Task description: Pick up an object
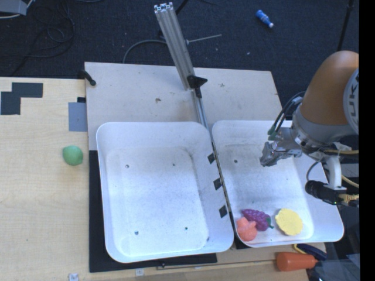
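The gripper is held over the right bin; whether its jaws are apart cannot be told. Purple grapes, an orange toy and a yellow disc are gathered along the bin's near edge.

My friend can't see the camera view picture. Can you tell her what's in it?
A robot claw hangs over the right bin, above three toys at its near edge: purple grapes, an orange piece and a yellow piece. A green ball sits left of the bins.

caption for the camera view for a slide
Gripper above the right bin; purple, orange and yellow toys at its near edge.
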### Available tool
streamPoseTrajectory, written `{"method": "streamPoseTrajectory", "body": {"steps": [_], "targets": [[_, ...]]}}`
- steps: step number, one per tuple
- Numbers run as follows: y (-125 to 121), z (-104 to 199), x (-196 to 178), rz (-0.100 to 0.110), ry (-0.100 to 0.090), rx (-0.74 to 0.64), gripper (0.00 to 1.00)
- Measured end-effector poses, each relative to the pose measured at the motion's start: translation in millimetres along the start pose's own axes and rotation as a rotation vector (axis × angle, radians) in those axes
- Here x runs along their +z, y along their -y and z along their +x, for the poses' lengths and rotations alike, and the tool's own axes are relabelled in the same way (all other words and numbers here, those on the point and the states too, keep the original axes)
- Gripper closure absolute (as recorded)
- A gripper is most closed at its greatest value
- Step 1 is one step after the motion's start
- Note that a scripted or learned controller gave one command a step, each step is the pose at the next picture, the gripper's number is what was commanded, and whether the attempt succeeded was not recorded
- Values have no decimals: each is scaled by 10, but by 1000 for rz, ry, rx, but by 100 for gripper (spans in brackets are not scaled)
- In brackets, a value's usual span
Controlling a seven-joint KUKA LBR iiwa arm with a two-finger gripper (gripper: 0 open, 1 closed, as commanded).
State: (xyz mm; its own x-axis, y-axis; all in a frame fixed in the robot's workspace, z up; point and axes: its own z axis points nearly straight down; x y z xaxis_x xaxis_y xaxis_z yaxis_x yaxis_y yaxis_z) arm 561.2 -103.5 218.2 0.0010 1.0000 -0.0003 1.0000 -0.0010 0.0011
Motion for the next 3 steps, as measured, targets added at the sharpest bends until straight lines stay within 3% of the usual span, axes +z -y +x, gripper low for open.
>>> {"method": "streamPoseTrajectory", "body": {"steps": [1,3], "targets": [[5,567,-95,1,-1,-4,100],[-142,1566,63,2,-1,-4,100]]}}
